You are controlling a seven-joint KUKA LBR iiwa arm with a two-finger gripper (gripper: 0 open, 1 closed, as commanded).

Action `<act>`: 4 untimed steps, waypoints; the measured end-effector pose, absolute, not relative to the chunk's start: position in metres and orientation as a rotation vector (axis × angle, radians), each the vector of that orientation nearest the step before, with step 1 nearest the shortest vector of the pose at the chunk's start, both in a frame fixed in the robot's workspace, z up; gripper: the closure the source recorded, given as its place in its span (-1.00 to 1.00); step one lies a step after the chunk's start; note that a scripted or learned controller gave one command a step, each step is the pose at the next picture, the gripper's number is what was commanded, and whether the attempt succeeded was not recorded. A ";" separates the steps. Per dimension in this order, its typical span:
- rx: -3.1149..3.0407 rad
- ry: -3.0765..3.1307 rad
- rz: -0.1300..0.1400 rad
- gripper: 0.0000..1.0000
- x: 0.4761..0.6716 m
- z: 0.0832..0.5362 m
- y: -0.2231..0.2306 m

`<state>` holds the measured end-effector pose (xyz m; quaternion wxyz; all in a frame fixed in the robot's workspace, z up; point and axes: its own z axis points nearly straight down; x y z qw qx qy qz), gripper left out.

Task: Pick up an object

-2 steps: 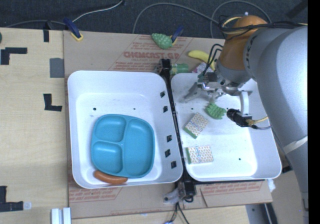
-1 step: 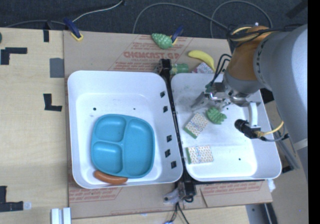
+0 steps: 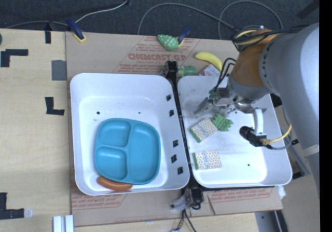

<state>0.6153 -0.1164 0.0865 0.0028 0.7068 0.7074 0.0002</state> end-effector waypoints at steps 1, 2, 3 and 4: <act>2.218 2.222 0.002 -1.00 0.669 0.085 -0.101; 2.219 2.220 0.000 -1.00 0.616 0.086 -0.105; 2.218 2.218 0.000 1.00 0.617 0.096 -0.106; 2.218 2.219 0.000 -1.00 0.617 0.096 -0.106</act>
